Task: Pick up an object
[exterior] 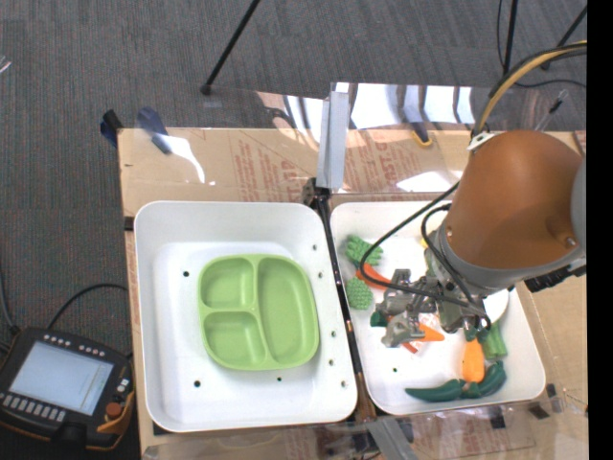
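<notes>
Nearest us, at the lower left corner, we see one black teach pendant [59,383] with a pale screen, lying on the floor off the worktop [230,161].

On the worktop we count two white bins side by side. The left bin [163,257] holds a single thing: one light green divided plate [258,311] with three compartments, lying flat in the middle.

The right bin [383,396] holds the toy food. Along its near edge lies one dark green pepper-like piece [450,388], and just beside it, toward the right, one orange carrot [472,360] with a green piece [495,341] next to it. Further in, against the left wall, we count two bumpy green pieces: one [358,294] lower, one [362,249] higher, with an orange strip [375,278] between them.

The hand [404,326] hangs over the middle of this bin, its grey metal parts low among the objects. A small orange piece [430,333] sits right at its tip (touching or just beside, we cannot say), and we cannot tell whether the hand is spread or pressed together.

Above it, the arm's orange band [512,209] covers the far right part of the bin. Beyond the bins, one upright grey post [332,142] stands at the worktop's back.
</notes>
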Available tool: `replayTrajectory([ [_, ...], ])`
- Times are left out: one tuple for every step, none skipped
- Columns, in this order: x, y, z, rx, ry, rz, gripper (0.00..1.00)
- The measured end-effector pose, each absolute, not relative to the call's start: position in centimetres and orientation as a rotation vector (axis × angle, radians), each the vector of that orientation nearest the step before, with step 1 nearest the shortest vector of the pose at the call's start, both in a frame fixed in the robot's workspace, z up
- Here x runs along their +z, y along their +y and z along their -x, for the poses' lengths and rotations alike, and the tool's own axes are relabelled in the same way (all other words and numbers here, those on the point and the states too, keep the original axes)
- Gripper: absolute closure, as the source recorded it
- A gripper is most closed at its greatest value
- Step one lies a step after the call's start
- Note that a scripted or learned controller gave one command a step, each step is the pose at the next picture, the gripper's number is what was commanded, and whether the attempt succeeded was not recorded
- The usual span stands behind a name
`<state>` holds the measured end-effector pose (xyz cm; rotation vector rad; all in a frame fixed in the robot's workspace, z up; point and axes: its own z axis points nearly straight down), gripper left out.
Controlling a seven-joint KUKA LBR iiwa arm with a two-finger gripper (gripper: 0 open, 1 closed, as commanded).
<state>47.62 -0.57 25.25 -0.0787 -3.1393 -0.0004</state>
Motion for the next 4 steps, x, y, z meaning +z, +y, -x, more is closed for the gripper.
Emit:
replayTrajectory([
  [18.5, -3.0, -47.5, -0.003, -3.102, -0.463, 1.0],
  [18.6, -3.0, -47.6, -0.002, -3.105, -0.463, 0.0],
  [13.7, -8.5, -54.6, -0.005, -3.09, -0.539, 0.0],
  [9.4, -9.4, -58.3, -0.002, -3.116, -0.451, 0.0],
])
